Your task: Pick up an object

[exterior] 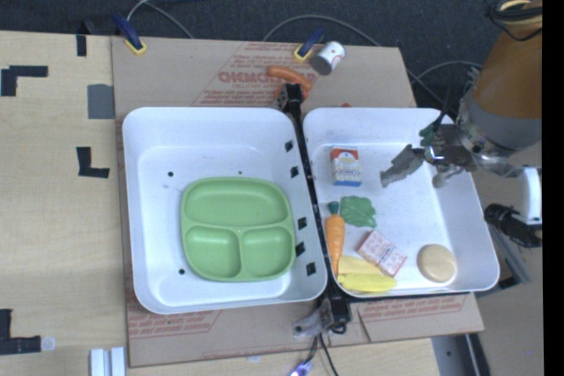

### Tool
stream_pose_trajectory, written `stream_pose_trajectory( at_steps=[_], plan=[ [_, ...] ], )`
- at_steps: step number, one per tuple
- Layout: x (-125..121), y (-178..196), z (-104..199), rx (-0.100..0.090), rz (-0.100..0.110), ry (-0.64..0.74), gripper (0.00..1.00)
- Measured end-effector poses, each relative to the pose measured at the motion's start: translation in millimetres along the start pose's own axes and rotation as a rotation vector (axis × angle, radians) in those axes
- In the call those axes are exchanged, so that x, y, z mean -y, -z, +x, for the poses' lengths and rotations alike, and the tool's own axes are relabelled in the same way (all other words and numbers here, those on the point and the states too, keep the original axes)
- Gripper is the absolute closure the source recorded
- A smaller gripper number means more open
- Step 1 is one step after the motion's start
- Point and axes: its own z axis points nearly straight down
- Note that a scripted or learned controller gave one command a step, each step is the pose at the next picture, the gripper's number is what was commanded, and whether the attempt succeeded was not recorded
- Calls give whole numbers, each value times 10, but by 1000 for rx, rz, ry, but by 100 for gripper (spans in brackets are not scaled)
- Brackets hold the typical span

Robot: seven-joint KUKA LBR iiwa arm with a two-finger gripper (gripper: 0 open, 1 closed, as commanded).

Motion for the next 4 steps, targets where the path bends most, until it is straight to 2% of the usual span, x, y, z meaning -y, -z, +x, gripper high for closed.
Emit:
stream_pose_trajectory(
  at_steps=[1,2,3,4],
  plan=[
    [-570,-1172,156,-1,4,-1,0],
    [-611,-1751,158,0,4,-1,0],
    [-229,-1898,77,1,-5,-1,0],
    [-232,-1800,69,2,-5,-1,100]
  ],
)
